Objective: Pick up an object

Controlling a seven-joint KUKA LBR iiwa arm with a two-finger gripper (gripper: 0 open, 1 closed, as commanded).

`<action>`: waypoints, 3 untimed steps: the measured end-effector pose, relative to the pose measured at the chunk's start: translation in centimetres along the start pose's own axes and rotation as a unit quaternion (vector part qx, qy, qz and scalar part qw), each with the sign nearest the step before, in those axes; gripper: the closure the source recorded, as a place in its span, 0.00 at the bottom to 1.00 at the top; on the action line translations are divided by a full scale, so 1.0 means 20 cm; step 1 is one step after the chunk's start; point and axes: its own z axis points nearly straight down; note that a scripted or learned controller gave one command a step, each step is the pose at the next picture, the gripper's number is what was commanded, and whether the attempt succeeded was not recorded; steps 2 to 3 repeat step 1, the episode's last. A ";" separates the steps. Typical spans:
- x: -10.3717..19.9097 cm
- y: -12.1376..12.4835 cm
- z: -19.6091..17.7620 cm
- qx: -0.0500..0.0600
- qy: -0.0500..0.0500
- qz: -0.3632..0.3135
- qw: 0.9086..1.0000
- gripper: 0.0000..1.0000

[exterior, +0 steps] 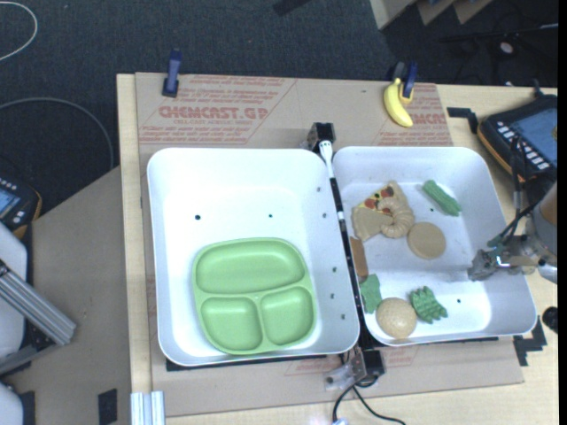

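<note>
Camera view, right bin (pixel 461 162): toy food pieces are listed, namely a pizza slice (pixel 383 199), a tan bun (pixel 426 240), a round roll (pixel 396 317), and green pieces (pixel 427 304) at the front, all loose. They are judged light, stiff and slightly slick; the bun, set apart near the middle, is best pinched across its rim. Hand (pixel 485 265) is seen low at the right wall, nothing between its fingers; spread or closed cannot be told
</note>
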 end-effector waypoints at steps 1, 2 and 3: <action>0.00 0.00 -0.04 0.000 0.000 0.000 1.000 1.00; 0.00 0.00 -0.04 0.000 0.000 0.000 1.000 1.00; 0.00 0.00 -0.04 0.000 0.000 0.000 1.000 1.00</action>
